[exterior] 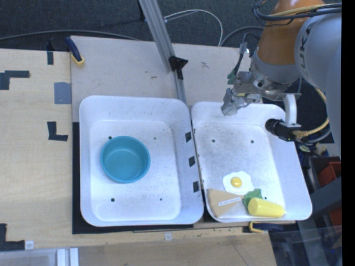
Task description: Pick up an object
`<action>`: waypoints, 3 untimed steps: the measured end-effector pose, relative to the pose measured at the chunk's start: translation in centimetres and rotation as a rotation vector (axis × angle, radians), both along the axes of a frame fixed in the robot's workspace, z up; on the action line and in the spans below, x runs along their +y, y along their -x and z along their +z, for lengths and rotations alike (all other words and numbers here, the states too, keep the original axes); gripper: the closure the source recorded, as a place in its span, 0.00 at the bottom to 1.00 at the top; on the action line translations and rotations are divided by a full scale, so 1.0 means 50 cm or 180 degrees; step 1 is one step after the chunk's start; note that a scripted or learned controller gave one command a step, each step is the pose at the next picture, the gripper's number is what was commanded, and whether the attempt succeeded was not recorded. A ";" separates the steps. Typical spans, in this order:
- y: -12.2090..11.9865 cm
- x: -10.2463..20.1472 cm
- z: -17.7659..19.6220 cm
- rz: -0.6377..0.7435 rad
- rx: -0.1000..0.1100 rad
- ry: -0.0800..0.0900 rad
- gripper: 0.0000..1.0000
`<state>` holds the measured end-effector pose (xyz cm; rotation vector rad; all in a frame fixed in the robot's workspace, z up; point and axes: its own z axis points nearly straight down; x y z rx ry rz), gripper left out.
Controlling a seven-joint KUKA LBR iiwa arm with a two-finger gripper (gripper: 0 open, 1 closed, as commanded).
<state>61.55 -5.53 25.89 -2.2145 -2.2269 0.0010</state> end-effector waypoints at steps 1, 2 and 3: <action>-0.023 0.100 -0.037 0.0001 0.0005 -0.0002 1.00; -0.059 0.212 -0.027 0.0005 -0.0004 -0.0003 1.00; -0.097 0.306 -0.028 0.0000 -0.0002 -0.0003 1.00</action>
